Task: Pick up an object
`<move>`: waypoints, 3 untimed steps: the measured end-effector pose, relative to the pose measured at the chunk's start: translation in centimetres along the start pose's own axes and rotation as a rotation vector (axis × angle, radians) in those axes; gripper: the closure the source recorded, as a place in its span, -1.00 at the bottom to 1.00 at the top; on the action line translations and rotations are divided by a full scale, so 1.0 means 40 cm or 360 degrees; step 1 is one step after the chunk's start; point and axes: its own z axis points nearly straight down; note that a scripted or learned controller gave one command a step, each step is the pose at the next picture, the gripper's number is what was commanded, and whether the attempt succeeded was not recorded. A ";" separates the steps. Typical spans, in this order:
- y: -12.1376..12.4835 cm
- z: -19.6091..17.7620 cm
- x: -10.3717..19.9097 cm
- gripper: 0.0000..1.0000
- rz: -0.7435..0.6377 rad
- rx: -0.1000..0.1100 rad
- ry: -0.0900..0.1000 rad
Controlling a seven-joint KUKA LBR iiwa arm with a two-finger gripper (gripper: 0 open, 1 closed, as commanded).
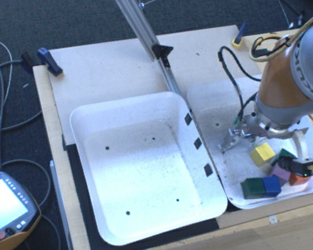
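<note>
Green block (252, 187) and blue block (271, 185) sit at the right bin's (206, 115) near edge, touching. Pink block (280, 174) and orange block (298, 179) just beside them. Yellow block (263, 153) sits just behind the cluster, near the gripper (230, 142). Gripper hangs low over the right bin floor, left of the yellow block; finger state can't be told. Left bin (83, 119) alongside.

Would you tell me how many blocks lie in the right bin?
5 visible, all toward its near end: yellow block, green block, blue block, pink block, orange block. The arm may hide more.
</note>
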 end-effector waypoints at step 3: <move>-0.080 -0.015 -0.230 -1.00 -0.0007 -0.0010 0.0003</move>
